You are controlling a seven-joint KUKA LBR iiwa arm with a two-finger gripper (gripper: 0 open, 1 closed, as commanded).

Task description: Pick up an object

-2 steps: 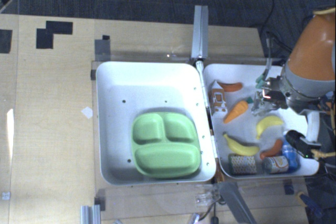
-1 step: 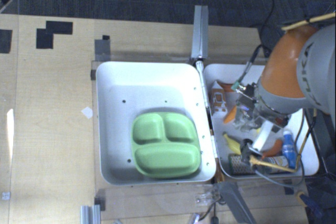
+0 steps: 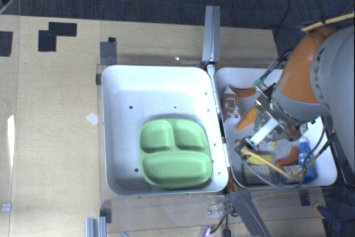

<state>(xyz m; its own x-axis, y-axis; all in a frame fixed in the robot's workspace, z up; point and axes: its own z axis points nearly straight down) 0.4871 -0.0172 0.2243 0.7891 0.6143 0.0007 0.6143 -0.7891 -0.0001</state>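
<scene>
The pale wooden tabletop [image 3: 50,119] carries two shallow white bins side by side. The left bin [image 3: 119,86] holds a single green divided plate [image 3: 175,151], lying flat towards the near side, its three compartments facing up and its edge close to the wall shared with the neighbour. The right bin [image 3: 233,175] is crowded: a small white and orange carton [image 3: 231,108] stands near the dividing wall, an orange carrot-like piece [image 3: 247,118] lies just beside it, a yellowish stick [image 3: 272,165] crosses a darker mesh-like item [image 3: 252,174] at the near edge, and a blue object [image 3: 304,154] sits at the far right beside something red [image 3: 286,160]. The arm [image 3: 319,72], grey with its orange band, reaches in from the right, and the hand [image 3: 259,136] is low over the middle of this clutter; whether it is wide, narrow or gripping anything cannot be told from here, since the wrist and cables hide its tips. No object is visibly lifted, so the pick looks not yet made. The main risk is the crowding: the items touch and overlap, so a closing hand could catch two things at once, pinch an edge that slips, or shove the carrot-like piece and the stick aside. The loose cables near the wrist could also snag.
</scene>
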